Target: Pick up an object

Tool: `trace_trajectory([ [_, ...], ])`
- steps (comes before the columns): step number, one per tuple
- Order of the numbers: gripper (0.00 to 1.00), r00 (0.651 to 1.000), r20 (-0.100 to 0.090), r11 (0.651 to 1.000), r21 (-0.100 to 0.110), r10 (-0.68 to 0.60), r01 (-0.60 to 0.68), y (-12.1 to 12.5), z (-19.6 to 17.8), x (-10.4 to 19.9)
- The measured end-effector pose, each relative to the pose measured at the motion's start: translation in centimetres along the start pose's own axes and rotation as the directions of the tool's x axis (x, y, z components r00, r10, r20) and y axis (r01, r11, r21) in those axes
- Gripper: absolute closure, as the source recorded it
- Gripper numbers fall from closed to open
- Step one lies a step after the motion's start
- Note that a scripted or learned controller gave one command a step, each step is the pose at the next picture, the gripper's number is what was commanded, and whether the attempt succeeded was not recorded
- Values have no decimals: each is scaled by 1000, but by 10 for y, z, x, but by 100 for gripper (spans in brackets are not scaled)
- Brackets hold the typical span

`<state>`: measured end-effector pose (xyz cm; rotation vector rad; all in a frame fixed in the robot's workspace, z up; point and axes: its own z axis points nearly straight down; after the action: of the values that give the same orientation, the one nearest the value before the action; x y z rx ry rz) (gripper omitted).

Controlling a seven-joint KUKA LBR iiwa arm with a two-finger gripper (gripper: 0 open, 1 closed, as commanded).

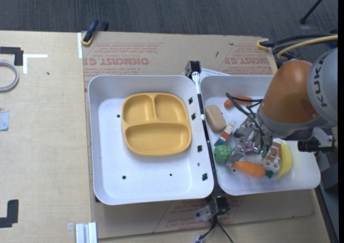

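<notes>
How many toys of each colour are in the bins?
Yellow: 2, plate and banana
Orange: 1, carrot
Green: 1, broccoli
Tan: 1, bread
Total: 5 that I can tell; small bits by the gripper are unclear.

Smooth, matt plastic yellow plate (156, 123) lies in glossy white bin (107, 183).

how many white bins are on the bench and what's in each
2. The left bin holds a yellow divided plate. The right bin holds toy food, including a carrot, banana and broccoli; the arm may hide more.
</notes>
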<state>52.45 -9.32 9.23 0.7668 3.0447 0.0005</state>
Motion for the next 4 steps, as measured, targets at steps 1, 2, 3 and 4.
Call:
trace_trajectory([
  [1, 0, 989, 0, 989, 0, -147, 147, -22, -2, 41],
  [2, 0, 989, 0, 989, 0, -147, 147, -22, -2, 41],
  [3, 0, 989, 0, 989, 0, -147, 147, -22, -2, 41],
  [4, 0, 989, 0, 989, 0, -147, 147, -22, -2, 41],
])
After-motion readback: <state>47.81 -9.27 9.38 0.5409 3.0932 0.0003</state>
